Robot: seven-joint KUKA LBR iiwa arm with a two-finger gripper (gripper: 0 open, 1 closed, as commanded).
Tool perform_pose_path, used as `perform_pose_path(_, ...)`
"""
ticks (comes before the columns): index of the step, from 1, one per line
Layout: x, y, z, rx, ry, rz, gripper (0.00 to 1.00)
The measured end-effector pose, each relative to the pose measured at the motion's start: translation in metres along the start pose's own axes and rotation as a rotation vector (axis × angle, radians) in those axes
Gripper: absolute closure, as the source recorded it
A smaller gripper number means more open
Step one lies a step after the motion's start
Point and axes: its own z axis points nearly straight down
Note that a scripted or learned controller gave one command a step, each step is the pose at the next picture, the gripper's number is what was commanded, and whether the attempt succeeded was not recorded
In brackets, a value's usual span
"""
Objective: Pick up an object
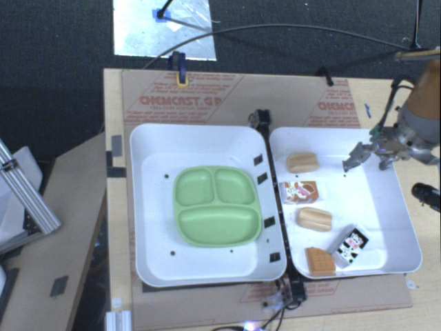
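**Gripper Over Right Bin, Nothing Grasped**

The gripper [370, 156] was observed spread and unladen above the right bin [400, 205]. Two bread rolls [302, 162] [314, 218], a printed packet [300, 192], a waffle [320, 261] and a small box [350, 245] were recorded lying there. A green tray [218, 205] was noted in the left bin [148, 185].

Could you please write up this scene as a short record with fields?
left bin: holds a green divided plate
right bin: two bread rolls, a red-and-white packet, an orange waffle-like block, a black-and-white box
gripper: above the right bin's upper right part, nothing between its fingers, apart from all items
task state: no object picked yet
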Motion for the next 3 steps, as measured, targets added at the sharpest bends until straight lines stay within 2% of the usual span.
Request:
perform_pose_path(1,0.001,0.003,-0.008,-0.013,-0.003,-0.003,0.00)
perform_pose_path(3,-0.006,0.008,0.103,-0.011,-0.002,0.000,0.00)
